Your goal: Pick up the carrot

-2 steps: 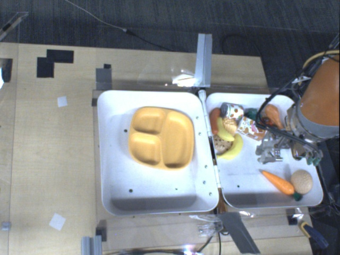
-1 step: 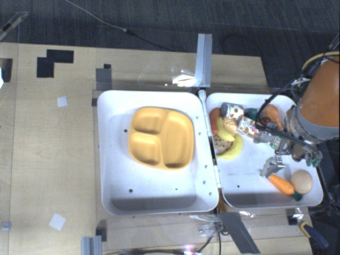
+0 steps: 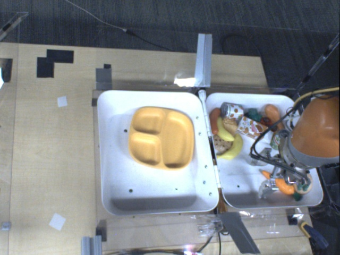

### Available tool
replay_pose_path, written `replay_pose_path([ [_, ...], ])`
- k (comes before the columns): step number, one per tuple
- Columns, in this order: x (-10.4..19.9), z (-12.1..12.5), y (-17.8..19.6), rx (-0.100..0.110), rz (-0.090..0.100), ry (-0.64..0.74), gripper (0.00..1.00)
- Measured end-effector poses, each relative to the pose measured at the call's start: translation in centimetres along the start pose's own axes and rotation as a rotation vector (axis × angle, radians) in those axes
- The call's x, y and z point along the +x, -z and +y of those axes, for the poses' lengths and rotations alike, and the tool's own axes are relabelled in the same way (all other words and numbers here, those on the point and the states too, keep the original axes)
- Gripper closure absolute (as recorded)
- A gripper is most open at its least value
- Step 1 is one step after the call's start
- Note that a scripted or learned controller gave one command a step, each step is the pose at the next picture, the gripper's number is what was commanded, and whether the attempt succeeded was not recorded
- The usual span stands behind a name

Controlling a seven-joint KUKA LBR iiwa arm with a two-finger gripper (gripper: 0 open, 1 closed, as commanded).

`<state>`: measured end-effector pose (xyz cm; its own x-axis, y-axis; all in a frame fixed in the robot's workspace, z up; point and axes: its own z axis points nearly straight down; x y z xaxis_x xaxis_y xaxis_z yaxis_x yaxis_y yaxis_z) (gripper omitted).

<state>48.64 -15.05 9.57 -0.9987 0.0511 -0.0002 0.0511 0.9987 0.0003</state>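
Light wooden bench (image 3: 48,158) is spanning the view, black tape patches (image 3: 53,61) sitting near its far-left corner. Dark grey carpet floor (image 3: 133,9) is lying beyond, a thin cable (image 3: 90,14) trailing across it.

Fixed overhead camera, slanted down, both bins (image 3: 106,142) visible

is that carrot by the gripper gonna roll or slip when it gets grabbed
The carrot looks like a small, smooth toy, so probably stiff and light. Its tapered, rounded shape could let it squirt from the gripper or roll on the right bin floor. It lies near the bin's front wall, which may stop it.
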Motion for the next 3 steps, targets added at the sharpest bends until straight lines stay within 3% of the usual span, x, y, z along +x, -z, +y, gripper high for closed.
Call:
replay_pose_path([
  [1, -0.6, 0.2, 1.5, 0.002, -0.017, 0.008, 1.00],
  [2, -0.4, 1.7, 12.5, 0.003, -0.018, 0.040, 1.00],
  [3, -0.3, 1.7, 12.2, 0.002, -0.011, 0.040, 0.00],
])
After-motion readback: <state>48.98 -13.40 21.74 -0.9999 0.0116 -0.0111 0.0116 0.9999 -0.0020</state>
